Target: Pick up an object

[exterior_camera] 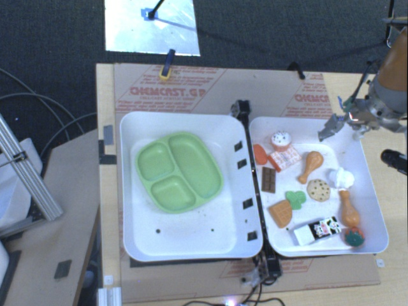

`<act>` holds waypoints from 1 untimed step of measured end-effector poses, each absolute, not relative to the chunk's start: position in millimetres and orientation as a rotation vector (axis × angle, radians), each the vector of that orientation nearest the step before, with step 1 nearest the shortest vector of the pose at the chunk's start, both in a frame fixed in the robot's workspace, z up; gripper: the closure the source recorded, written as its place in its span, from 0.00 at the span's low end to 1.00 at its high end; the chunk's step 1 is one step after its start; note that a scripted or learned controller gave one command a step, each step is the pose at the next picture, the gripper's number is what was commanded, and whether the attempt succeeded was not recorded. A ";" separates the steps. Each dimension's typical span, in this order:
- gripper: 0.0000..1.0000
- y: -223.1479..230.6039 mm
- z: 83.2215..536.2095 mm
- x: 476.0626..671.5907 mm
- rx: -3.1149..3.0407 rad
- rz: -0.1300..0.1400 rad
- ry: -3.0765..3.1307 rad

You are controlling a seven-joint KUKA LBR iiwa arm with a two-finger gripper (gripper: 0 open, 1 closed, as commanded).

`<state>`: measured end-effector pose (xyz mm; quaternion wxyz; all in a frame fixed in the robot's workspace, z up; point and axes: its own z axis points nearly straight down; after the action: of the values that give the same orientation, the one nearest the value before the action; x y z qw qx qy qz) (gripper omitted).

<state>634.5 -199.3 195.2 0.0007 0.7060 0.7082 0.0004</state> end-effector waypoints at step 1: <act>0.00 -205.4 81.2 664.0 2.214 0.002 2.228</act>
<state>664.0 -205.4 81.2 0.0002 0.7048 0.7094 0.0007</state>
